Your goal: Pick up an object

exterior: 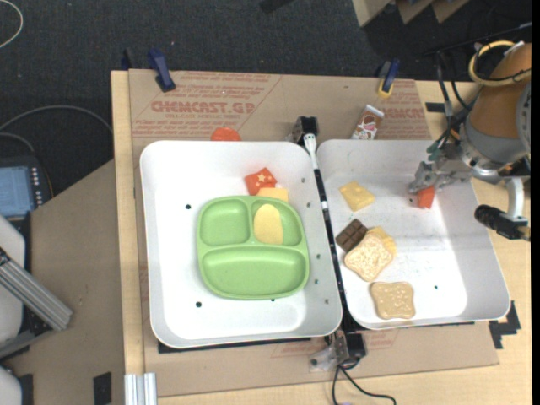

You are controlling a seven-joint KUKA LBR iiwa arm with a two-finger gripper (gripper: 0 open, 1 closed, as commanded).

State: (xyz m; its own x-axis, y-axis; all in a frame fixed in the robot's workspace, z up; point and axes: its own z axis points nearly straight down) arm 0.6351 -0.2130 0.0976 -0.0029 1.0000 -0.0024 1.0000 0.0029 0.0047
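Orange block (426, 197) sits seemingly between jaws (428, 186), right bin (472, 260).

"CHEMCAST GP" on the brown board (202, 106)

- Two bins sit side by side on the tabletop (126, 226), the left bin (164, 226) touching the right bin (472, 285).
- A divided tray (245, 272) lies in the left bin's middle, with an oval piece (268, 224) in its upper right compartment.
- A star block (261, 180) lies just behind the tray.
- In the right bin, a wedge (358, 196) lies behind a bar (351, 234), a cracker (368, 258) and a toast slice (393, 299).
- The end effector (430, 184) stands over the right bin's far right part, at a small block (425, 197).
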